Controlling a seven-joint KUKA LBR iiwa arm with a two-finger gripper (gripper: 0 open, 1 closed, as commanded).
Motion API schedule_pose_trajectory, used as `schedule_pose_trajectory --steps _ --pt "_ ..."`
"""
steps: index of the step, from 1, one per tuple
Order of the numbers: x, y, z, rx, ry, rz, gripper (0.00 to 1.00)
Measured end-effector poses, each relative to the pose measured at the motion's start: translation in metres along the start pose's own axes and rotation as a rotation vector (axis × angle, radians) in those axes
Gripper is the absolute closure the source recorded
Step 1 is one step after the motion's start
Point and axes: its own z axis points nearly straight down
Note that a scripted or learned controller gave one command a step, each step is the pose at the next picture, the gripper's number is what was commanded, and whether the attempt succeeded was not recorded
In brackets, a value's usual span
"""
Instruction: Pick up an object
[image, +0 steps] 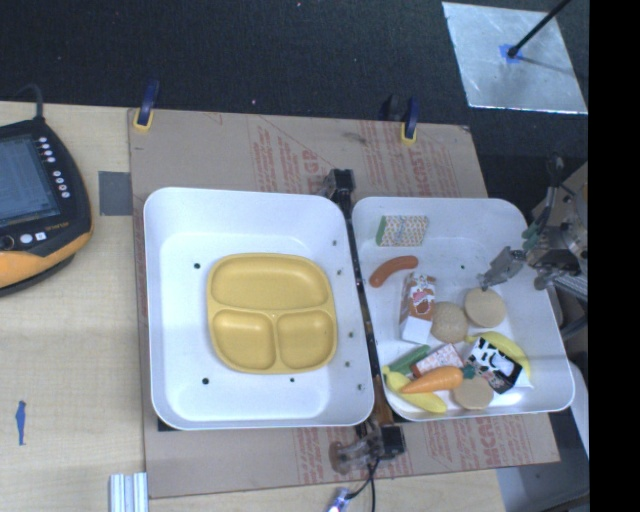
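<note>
While the arm reaches in from the right edge, we see the gripper (505, 268) hanging over the upper right part of the right bin (455, 215), its grey fingers pointing left and down. We cannot tell whether they are apart or together, and nothing is visible between them.

We locate the nearest objects just below and left of the fingertips: two tan round cookies (485, 307), one beside the other, near but not touching the gripper. A small packet with a red print (419, 300) lies left of the cookies. A red sausage (393, 269) lies further left, near the bin's left wall, and a green patterned sachet (402, 230) lies above it.

We find the remaining objects heaped at the bin's lower edge, well apart from the gripper: an orange carrot (435, 380), a yellow banana (420, 401), and a black-and-white piece (492, 363).

We note that the left bin (180, 395) holds a yellow divided plate (271, 310). A teach pendant (35, 205) rests on the bench at far left.
</note>
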Motion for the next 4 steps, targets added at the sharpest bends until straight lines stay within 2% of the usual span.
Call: schedule_pose_trajectory --steps 1,2,3,4 --pt "-0.02 -0.025 0.124 0.002 0.0 -0.001 0.0" --pt "0.019 0.018 0.123 0.0 -0.001 -0.003 0.0" --pt "-0.003 0.063 0.123 -0.002 0.0 -0.001 0.0" --pt "0.016 0.108 0.122 -0.002 0.0 0.001 0.0"
